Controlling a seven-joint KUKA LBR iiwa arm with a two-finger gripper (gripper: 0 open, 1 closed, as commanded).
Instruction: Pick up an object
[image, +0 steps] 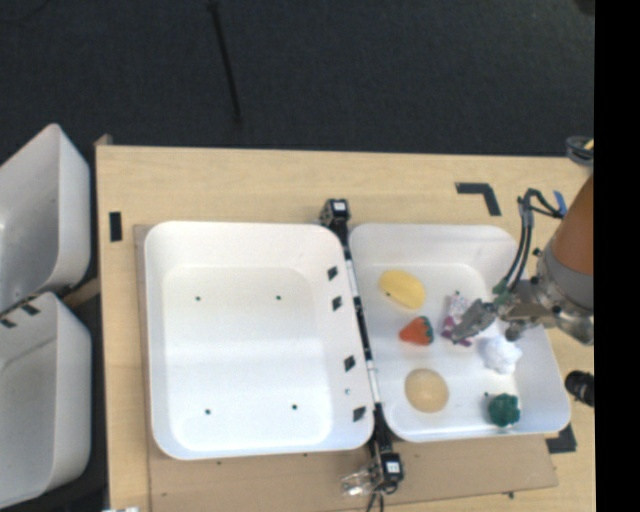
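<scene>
1. Nearest the camera, along the lower edge of the right bin, a dark green object and a round beige object are seen; either could serve as the thing to be picked up.
2. At the end effector, low over the right bin's middle, no clear reading of the fingers can be made; whether they are apart or together cannot be told, and nothing is seen held between them.
3. A small purple-and-white object lies right at the end effector's tip, apparently touching it, so it is judged the likeliest target.
4. For a sound grasp, the fingers should be brought down to straddle that object squarely, with the closing line kept off the red object just beside it on the left.
5. A white crumpled object lies just below the wrist; it is hard to tell from the bin floor and could be nudged during the descent.
6. A yellow object lies farther up in the right bin, well apart from the end effector.
7. No objects are seen in the left bin, so a lifted object could be carried across the central divider.
8. Both bins rest side by side on the wooden desk.
</scene>
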